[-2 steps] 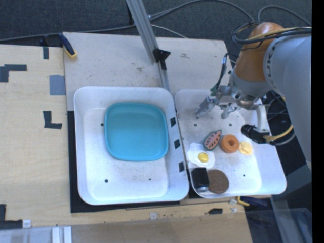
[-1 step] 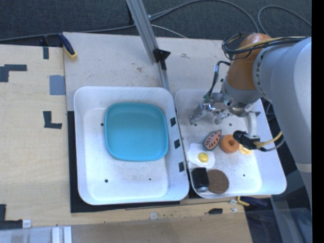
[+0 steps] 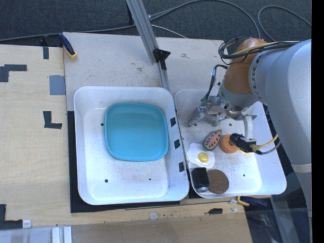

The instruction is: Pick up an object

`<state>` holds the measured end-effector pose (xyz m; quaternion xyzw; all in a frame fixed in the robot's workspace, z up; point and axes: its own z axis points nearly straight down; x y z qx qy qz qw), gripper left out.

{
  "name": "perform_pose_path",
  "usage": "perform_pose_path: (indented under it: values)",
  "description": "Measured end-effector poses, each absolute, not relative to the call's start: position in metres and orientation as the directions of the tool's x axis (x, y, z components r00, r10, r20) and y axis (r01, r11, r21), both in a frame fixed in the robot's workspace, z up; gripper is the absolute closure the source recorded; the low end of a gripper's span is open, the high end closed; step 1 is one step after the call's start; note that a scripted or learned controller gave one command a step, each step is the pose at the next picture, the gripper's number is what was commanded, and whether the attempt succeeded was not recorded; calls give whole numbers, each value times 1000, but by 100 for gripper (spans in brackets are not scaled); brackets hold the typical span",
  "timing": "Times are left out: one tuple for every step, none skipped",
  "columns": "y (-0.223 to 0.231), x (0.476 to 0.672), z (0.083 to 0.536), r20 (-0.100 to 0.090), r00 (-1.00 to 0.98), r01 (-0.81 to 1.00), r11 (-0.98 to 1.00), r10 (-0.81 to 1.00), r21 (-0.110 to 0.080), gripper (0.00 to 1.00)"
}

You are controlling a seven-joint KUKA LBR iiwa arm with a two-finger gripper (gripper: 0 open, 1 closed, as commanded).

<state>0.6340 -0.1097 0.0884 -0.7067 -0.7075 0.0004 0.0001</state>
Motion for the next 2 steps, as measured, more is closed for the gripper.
perform_pose_path:
  values:
    - [-110,634,100,-1,-1,1000,1,1000,1,100]
    - [-117,629,153,-1,0,1000,0,1000,4,100]
